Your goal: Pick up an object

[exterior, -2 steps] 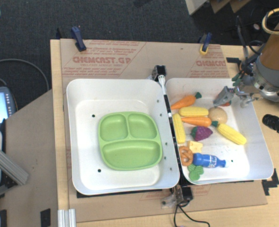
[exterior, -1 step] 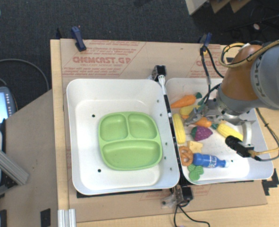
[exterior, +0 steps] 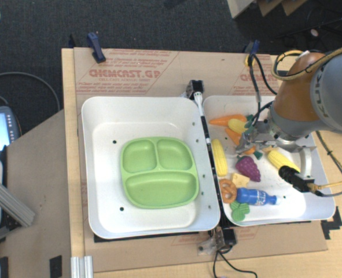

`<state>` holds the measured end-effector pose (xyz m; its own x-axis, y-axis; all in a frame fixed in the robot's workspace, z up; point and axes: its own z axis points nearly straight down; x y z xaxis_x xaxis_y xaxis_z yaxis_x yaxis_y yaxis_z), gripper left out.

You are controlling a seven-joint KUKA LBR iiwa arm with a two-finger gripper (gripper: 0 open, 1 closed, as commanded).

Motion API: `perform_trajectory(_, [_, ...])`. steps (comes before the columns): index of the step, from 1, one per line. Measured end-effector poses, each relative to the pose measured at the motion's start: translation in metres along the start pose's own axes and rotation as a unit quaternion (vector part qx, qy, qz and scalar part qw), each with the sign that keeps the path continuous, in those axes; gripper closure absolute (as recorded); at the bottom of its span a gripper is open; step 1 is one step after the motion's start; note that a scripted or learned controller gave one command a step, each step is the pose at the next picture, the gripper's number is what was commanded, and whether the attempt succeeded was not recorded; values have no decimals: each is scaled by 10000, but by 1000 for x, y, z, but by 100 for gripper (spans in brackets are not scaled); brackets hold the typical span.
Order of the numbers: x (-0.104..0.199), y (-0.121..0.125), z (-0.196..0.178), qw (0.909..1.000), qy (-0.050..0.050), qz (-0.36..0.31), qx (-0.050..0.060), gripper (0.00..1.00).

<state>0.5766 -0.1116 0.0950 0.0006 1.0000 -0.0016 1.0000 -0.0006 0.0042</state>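
- I am down in the right bin (exterior: 315,210), with my gripper (exterior: 253,139) low among the toy food, just up and right of the purple grapes (exterior: 248,168). That pile is where any pick has to come from.
- Whether I am spread, closed or gripping something, I cannot tell: my own wrist and a tangle of small pieces cover that spot.
- The risk I see is crowding. An orange carrot (exterior: 224,121) and a yellow piece lie just above the grapes and touching one another, so closing here could catch two things or pinch only an edge.
- The corn cob (exterior: 219,157), left of the grapes, lies right beside the bin wall; a push could wedge it there.
- The toys look like smooth, hard moulded plastic. Rounded shapes like the bumpy grapes and the blue bottle (exterior: 256,198) below them would likely squirt sideways under an off-centre squeeze.
- The pretzel (exterior: 227,189), lower left of the grapes, is flat and open, hard to get under.
- The green divided plate (exterior: 158,172), far left of the grapes in the left bin (exterior: 101,126), is broad, shallow and glossy.
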Motion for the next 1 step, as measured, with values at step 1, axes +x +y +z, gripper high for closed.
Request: perform_trajectory(1, [72,-13,-96,10000,21,-45,-26,100])
